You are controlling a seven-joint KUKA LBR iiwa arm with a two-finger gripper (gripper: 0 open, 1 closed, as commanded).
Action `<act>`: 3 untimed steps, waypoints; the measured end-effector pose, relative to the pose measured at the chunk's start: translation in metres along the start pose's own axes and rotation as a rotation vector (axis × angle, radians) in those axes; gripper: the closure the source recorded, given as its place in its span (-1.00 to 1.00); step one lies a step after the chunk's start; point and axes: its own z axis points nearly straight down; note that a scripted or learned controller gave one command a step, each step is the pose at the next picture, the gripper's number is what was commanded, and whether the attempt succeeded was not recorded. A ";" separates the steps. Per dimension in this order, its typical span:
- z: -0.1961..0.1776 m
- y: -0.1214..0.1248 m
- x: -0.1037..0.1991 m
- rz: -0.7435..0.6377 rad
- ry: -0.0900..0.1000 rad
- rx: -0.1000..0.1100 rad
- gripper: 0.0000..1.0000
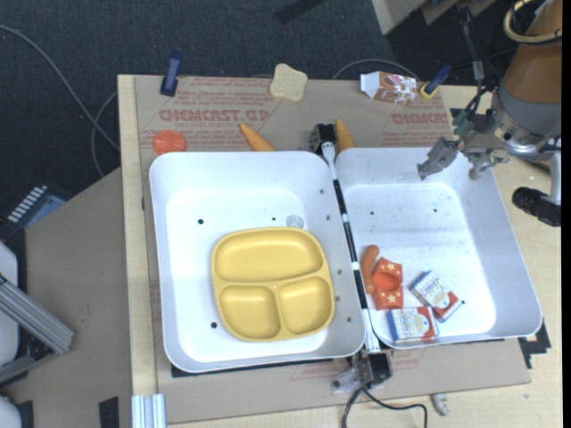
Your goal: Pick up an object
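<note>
The surface (223, 114), a board printed with red lettering, carries two shallow white bins side by side. The left bin (178, 203) holds a yellow three-compartment tray (272, 282) lying flat near its front, and a small round grey item (295, 223) just behind the tray. The right bin (482, 239) holds the candidate objects, clustered in its front left corner: an orange sausage-shaped toy (370, 261) beside the dividing wall, a red packet (386, 283) touching it, and two small white cartons (434, 292) and (412, 325) just to the right and in front. The grey arm with its orange band (533, 78) enters from the right, and the tool (455, 159) hangs over the rear edge of the right bin, well apart from the cluster, its two fingers spread wide with nothing between them. The step in hand is judged to be the approach, before any grasp. The next move calls for travel forward and left across the bin, then descent over one item, preferably an outlying carton.
</note>
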 end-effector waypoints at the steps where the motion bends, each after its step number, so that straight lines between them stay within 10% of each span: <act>1: 0.132 0.035 0.035 0.001 0.002 0.008 -1.00; 2: 0.133 0.039 -0.056 0.002 -0.001 0.003 -1.00; 3: 0.062 0.007 0.032 -0.001 0.002 0.002 -1.00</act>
